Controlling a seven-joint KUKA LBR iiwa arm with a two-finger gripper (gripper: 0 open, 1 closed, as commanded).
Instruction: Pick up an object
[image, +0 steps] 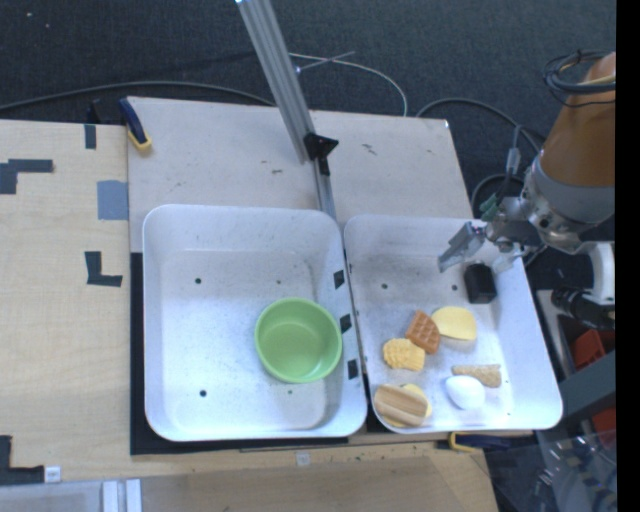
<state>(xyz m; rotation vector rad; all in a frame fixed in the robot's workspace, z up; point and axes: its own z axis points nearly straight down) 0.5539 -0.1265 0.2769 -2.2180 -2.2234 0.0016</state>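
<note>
Hot dog (402, 404): front edge of the right bin (520, 300), nearest item. Beside it, a white egg-like piece (465, 392) and a small tan piece (478, 375). Behind these, a yellow waffle (403, 354), a brown waffle (424, 331) and a pale yellow piece (455, 323), close together (some touching). Green bowl (297, 340): left bin (180, 300), upright, near the front right. Gripper (474, 260): over the right bin's far side, above the food and apart from it, fingers spread, one grey, one black, nothing between them. Both bins sit on the surface (220, 150).
</note>
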